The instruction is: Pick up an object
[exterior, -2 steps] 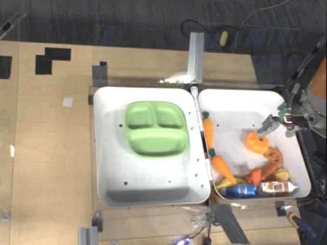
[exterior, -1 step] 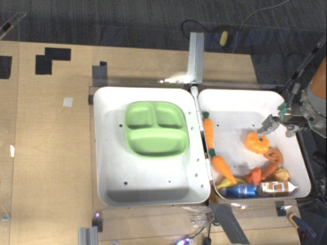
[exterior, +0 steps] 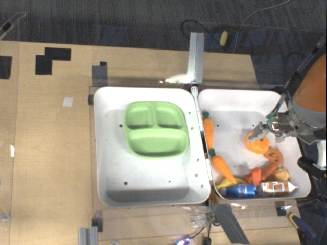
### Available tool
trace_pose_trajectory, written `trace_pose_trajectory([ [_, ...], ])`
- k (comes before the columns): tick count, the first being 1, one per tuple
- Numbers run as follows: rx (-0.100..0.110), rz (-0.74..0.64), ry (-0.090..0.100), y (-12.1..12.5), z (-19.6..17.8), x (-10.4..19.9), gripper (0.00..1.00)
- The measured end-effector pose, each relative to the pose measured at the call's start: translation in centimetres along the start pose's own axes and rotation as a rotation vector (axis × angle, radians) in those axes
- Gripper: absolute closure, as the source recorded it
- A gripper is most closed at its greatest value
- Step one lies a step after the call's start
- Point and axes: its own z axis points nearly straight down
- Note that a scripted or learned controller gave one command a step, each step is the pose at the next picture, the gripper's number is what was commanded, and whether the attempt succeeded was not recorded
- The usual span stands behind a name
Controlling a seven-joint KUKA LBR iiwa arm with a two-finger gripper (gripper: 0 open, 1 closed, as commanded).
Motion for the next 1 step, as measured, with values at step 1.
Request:
trace_pose_trajectory([
  [1,-0.005,-0.088,-0.001,4.79,-10.04,0.22,0.0],
])
